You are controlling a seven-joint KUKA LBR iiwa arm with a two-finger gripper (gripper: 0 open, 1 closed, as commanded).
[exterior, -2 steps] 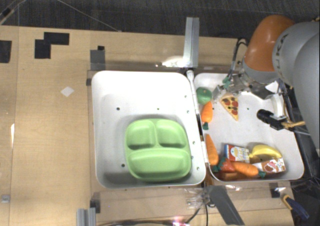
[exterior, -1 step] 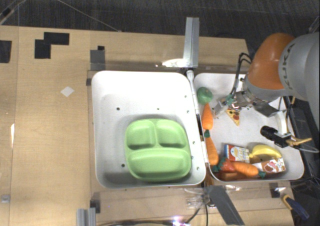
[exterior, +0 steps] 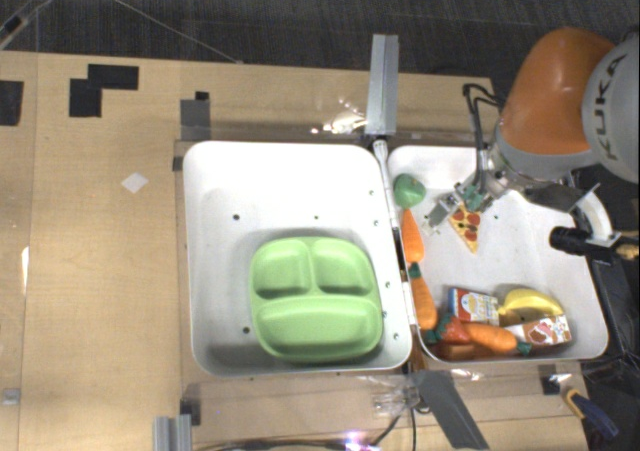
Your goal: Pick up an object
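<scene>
One gripper [exterior: 462,201] hovers beside the pizza slice [exterior: 466,228]; its spread cannot be told.

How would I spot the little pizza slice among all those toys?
Look in the right-hand white bin, near its upper middle, just below the gripper. The pizza slice is a small flat triangle, yellow-orange with red dots, lying alone on bare white floor, right of the green ball and the long carrots.

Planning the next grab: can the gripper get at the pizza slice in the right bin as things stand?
Probably yes. The gripper hangs right at the pizza slice, which lies flat on bare floor of the right bin, with nothing on it and the green ball well apart.
</scene>
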